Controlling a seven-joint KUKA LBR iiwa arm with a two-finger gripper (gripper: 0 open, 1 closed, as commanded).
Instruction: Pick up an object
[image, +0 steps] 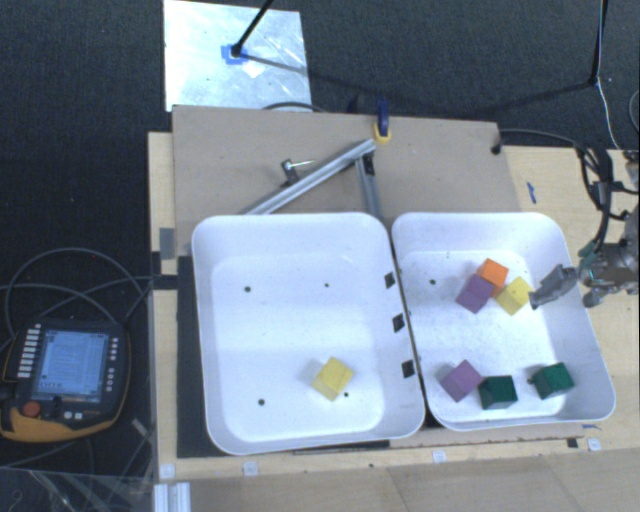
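Camera view: gripper (556, 285) sits at the right bin's (570, 250) right rim; finger state cannot be determined. Right bin contains orange cube (492, 271), purple cube (476, 293), yellow cube (514, 295), second purple cube (462, 380), two green cubes (497, 391). Left bin (290, 230) contains one yellow block (332, 378).

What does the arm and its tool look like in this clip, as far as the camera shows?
Only the end of it enters at the right edge: the tool is a grey metallic finger-like piece, backed by a greenish-grey body with dark cables running up behind it. Finer markings are too small to tell.
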